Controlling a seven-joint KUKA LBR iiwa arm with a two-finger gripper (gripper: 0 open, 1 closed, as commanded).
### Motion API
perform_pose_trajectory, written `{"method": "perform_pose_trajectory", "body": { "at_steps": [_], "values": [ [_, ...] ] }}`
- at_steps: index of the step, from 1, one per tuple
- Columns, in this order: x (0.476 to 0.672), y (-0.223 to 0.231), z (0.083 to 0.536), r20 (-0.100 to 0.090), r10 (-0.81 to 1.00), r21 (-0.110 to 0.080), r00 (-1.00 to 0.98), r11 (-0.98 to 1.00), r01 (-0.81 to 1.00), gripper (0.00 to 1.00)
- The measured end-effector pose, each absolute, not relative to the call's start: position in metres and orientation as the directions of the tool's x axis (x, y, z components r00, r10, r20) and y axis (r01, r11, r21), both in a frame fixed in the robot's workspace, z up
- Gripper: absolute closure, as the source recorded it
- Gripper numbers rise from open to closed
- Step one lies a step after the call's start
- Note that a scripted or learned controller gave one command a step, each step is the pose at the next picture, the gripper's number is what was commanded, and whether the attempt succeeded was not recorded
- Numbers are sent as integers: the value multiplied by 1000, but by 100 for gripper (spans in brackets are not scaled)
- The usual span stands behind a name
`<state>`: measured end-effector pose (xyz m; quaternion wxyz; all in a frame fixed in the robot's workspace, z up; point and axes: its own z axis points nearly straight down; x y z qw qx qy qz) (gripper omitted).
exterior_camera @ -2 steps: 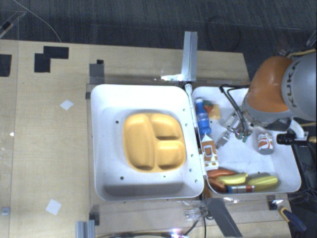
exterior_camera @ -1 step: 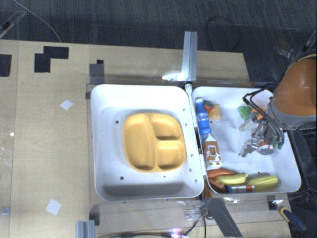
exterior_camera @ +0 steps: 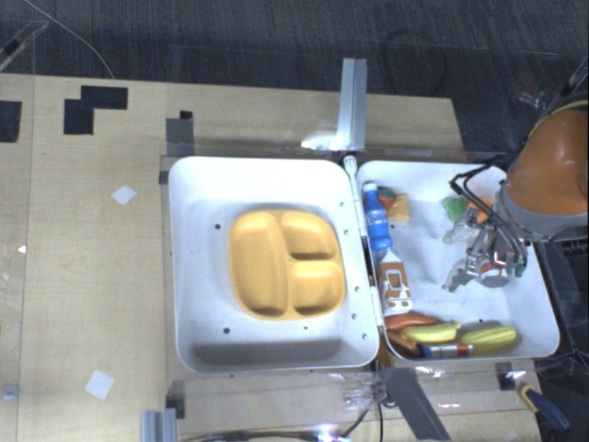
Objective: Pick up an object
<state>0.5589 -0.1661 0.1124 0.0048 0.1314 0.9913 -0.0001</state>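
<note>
Wooden bench (exterior_camera: 83, 274) with two shallow white bins side by side, dark floor beyond; left bin (exterior_camera: 198, 339): one yellow divided tray (exterior_camera: 283, 263), lying flat near the middle; right bin (exterior_camera: 538, 325): blue bottle (exterior_camera: 375, 219) along the left wall, orange-and-white carton (exterior_camera: 394, 286) just below it, small orange item (exterior_camera: 398, 205) beside the bottle top, green scrap (exterior_camera: 455, 207) (partly hidden by the arm), two yellow bananas (exterior_camera: 465, 335) by the near wall over something red; gripper (exterior_camera: 469, 258) over the right bin's bare floor, fingers apart, nothing between them.
</note>
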Motion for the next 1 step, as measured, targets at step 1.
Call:
{"method": "perform_pose_trajectory", "body": {
  "at_steps": [1],
  "values": [
    [556,-137,90,-14,103,-3,-995,995,103,0]
  ]
}}
